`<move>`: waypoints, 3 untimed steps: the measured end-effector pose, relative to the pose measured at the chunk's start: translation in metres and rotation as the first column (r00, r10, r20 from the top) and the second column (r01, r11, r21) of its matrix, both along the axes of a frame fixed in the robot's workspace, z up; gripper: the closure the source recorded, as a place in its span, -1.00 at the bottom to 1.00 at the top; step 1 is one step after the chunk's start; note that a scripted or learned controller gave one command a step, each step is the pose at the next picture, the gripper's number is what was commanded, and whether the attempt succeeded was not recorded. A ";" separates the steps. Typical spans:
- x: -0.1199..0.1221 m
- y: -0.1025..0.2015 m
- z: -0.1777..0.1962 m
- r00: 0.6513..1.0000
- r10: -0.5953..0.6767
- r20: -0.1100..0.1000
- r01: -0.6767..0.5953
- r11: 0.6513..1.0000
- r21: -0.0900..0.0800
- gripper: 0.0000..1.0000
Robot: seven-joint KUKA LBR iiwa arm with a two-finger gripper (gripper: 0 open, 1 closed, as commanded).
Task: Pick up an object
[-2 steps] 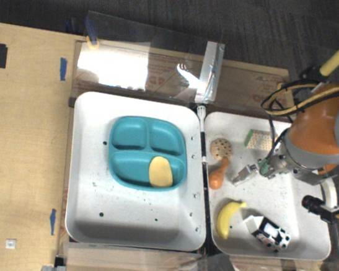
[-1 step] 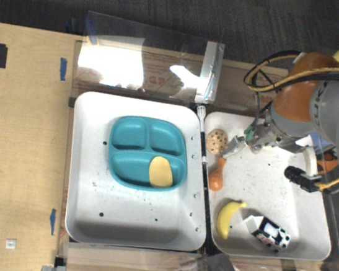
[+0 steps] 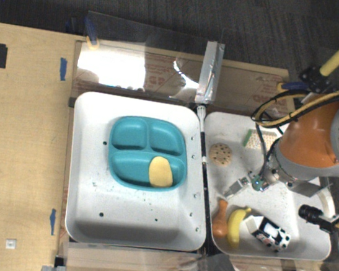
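My gripper [image 3: 242,184] hangs over the middle of the right bin [image 3: 310,248], below the arm's orange band. It is between a round tan cookie [image 3: 220,153] up-left of it and a yellow banana [image 3: 235,225] just below it. An orange carrot-like piece [image 3: 221,219] lies against the banana's left side. A black-and-white toy cow [image 3: 270,234] sits to the banana's right. I see nothing held in the gripper.
The left bin [image 3: 85,201] holds a teal divided plate [image 3: 137,146] with a yellow oval object [image 3: 161,172] in its lower right compartment. A small green-and-beige item [image 3: 254,139] lies at the right bin's back. Yellow and black cables [image 3: 287,101] loop above the arm.
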State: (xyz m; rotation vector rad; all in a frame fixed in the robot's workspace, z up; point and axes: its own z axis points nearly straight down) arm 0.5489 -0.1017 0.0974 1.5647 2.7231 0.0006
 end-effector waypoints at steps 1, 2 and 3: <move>0.034 -0.001 -0.010 0.938 -0.347 0.005 0.347 0.938 0.002 -1.00; 0.009 0.064 0.090 0.982 -0.188 0.007 0.188 0.982 0.003 -1.00; -0.060 -0.005 0.020 0.999 -0.050 -0.004 0.050 0.999 -0.001 -1.00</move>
